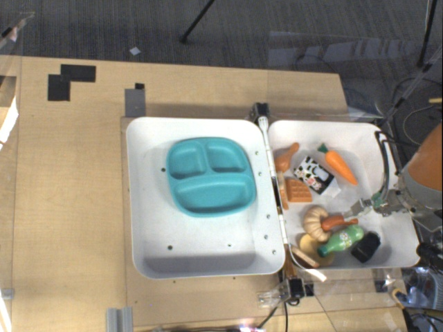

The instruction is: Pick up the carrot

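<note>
Toward the upper right of the right-hand bin (360,131), the carrot (340,167) lay on the white floor, a tapered orange toy with a small green tuft at its upper-left end and its point aimed down and to the right. It rested loose and flat, likely where it had simply been dropped among the other play food. Just beside its left lay a small black-and-white block (313,174), patterned like a cow's hide, and below that a ridged tan waffle piece (299,191). A smooth orange-brown piece (284,158) sat near the bin's left wall. Lower down clustered a pale coiled pastry shape (315,220), a green bottle (342,241) and a dark rounded lump (365,247).

The gripper (367,205) hung low over the bin, below and to the right of the carrot and apart from it, holding nothing visible; how far its fingers stood apart could not be told. The grey arm with its orange band (423,164) reached in from the right edge.

The left-hand bin (145,185) held a glossy teal divided plate (210,174) with rounded corners.
</note>
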### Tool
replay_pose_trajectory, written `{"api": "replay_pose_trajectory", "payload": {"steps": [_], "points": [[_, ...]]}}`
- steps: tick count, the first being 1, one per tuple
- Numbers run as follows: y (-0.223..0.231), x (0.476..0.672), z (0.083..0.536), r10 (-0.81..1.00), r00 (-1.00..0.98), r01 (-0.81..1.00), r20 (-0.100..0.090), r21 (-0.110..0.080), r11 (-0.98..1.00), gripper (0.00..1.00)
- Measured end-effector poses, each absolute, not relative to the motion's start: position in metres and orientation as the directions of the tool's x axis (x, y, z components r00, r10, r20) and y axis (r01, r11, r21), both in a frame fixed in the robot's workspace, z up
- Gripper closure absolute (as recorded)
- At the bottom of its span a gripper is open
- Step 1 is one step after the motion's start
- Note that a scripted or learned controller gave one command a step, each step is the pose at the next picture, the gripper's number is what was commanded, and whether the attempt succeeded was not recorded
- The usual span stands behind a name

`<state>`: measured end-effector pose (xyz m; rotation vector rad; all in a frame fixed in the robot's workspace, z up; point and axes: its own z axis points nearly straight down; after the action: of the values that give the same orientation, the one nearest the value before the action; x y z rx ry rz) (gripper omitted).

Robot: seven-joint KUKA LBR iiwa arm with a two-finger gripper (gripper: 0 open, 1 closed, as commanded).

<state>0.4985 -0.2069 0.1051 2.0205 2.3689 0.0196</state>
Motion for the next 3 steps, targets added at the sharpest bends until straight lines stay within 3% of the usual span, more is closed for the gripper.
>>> {"api": "replay_pose_trajectory", "payload": {"steps": [1,2,3], "points": [[-0.200,0.568,0.087,0.999,0.034,0.999,0.006,0.009,-0.034,0.00],[-0.175,0.625,0.086,0.984,0.179,0.984,0.001,0.006,-0.179,0.00],[-0.175,0.626,0.098,0.986,0.168,0.986,-0.003,0.008,-0.168,1.00]]}}
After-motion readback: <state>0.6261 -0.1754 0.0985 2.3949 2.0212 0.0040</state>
